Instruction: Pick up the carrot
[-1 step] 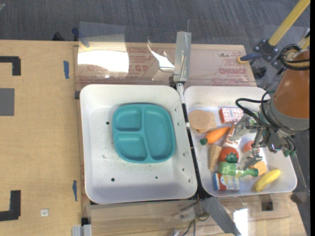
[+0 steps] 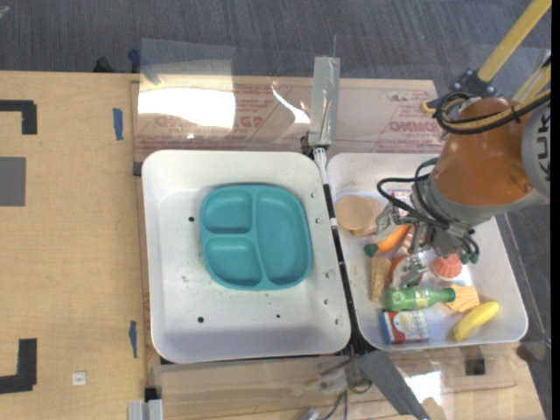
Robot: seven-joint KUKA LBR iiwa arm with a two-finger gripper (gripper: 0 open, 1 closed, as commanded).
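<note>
The arm (image 2: 490, 160) hangs over the right-hand bin (image 2: 512, 309), its jaws (image 2: 418, 256) down among a clutter of toy food. The carrot (image 2: 388, 239) lies toward the bin's left side, orange with a green tip, just beside the jaws and next to a tan bowl-like piece (image 2: 354, 213). I'd call this the approach-and-grasp step — the tool is low, but nothing I can see sits between its fingers. Whether the jaws stand wide or narrow I can't tell; the wrist and dark cabling cover them. Next it would need to centre on the carrot and close without catching the green bottle (image 2: 418, 299) or the ice-cream cone (image 2: 378, 276) nearby. The banana (image 2: 475, 319) lies well clear, near the front corner. The left bin (image 2: 166, 261) carries a teal divided tray (image 2: 256, 236) — untouched.
</note>
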